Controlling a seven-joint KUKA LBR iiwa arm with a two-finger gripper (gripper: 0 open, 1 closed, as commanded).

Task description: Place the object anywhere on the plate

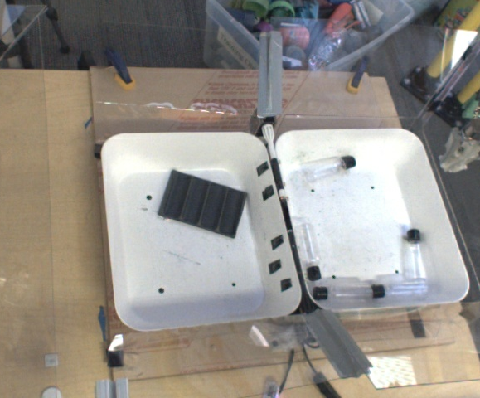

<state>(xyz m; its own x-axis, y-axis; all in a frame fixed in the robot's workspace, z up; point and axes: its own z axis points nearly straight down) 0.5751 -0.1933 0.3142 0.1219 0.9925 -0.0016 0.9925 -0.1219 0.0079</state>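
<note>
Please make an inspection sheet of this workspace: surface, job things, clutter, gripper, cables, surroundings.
Surface: wooden bench bearing left bin and right bin, side by side, on cardboard.
Job's things: dark ribbed slab lies flat in the left bin; five clear tubes with black caps in the right bin, one near the top, others along the left and bottom walls. Which is the plate, cannot tell.
Clutter: small bits on the bench below the bins.
Gripper: arm hardware at the right edge; fingers not judged.
Cables: thin dark one below the bins.
Surroundings: clear tote of colourful items behind.
</note>
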